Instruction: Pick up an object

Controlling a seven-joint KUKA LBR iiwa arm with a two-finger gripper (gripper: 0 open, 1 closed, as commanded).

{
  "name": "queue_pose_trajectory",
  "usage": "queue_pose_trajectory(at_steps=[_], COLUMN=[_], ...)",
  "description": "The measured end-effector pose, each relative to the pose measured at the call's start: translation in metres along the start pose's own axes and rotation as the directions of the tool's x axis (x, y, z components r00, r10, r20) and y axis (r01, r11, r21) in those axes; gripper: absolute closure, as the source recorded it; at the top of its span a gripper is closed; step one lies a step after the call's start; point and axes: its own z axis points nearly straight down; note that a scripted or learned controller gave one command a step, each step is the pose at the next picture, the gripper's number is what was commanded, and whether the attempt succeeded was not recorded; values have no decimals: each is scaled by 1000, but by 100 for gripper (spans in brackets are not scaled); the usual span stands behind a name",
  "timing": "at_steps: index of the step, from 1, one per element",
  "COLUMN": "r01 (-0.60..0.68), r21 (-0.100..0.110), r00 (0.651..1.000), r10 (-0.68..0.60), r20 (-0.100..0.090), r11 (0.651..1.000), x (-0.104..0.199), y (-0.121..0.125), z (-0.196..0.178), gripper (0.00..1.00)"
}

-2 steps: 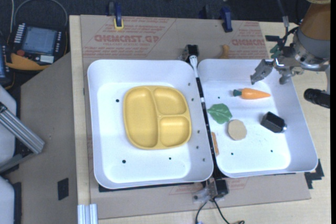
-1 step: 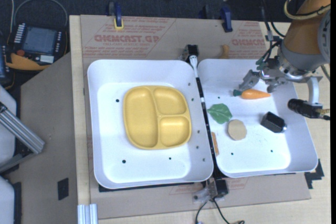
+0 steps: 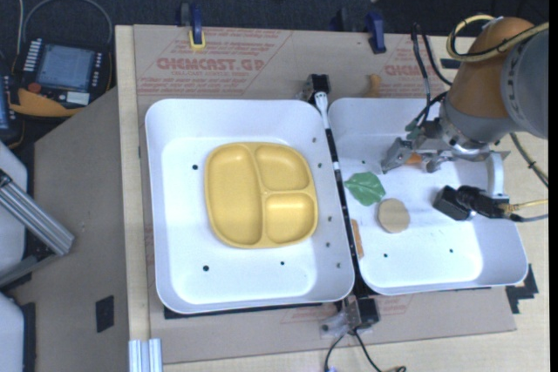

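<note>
My gripper [image 3: 399, 156] hangs low over the right bin [image 3: 453, 270], near its upper middle, below the grey arm with its orange band [image 3: 479, 83]. A small orange thing [image 3: 432, 159] peeks out right beside the gripper; I cannot tell whether it is held. A green leaf-shaped piece [image 3: 364, 187] lies on the bin floor just below and left of the gripper. A tan round disc [image 3: 393, 216] rests a little further toward the front. Neither one touches the gripper.
The left bin [image 3: 174, 274] holds a yellow divided plate [image 3: 260, 193] in its middle. A black divider strip [image 3: 331, 161] runs between the two bins. Clamps [image 3: 197, 23] sit on the cardboard bench's far edge.
</note>
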Motion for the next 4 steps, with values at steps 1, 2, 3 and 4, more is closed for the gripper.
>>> queue_pose_trajectory(at_steps=[1,2,3,4], r01=[-1,0,0,5], r21=[-9,-14,-14,-12], r00=[1000,1000,1000,1000], r10=[1,0,0,-5], r20=[3,4,5,2], r11=[1000,1000,1000,1000], x=[-1,2,2,60], y=[2,-5,-4,6], z=[-15,-74,-118,-120], gripper=[100,100,100,100])
